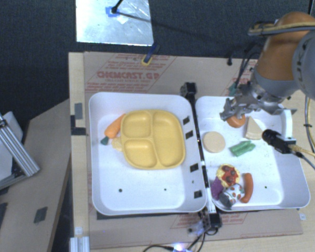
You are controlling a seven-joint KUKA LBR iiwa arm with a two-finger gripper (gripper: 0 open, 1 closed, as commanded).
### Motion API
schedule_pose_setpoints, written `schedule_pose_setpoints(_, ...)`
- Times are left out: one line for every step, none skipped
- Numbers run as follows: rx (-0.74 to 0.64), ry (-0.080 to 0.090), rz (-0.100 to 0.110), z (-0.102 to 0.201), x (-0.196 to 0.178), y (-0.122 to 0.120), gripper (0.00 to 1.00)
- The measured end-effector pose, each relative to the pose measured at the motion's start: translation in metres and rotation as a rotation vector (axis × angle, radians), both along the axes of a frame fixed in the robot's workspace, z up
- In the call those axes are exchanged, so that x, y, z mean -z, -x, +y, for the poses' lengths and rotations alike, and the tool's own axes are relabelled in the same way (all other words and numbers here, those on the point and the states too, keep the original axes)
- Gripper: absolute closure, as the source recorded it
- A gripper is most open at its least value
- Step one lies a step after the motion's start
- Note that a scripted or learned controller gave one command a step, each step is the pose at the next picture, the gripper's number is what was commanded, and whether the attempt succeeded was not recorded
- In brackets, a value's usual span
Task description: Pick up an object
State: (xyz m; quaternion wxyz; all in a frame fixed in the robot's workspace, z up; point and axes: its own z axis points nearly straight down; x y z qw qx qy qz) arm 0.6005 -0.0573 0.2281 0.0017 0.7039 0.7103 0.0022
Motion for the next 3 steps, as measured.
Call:
schedule_pose_setpoints(0.0,0.0,0.001,0.051,0.006,-0.029,1.0)
schedule_pose_setpoints(0.003,0.0,0.001,0.068,-0.004,-0.061,1.0)
schedule_pose_setpoints(0.004,0.001,0.002,0.068,-0.004,-0.062,1.0)
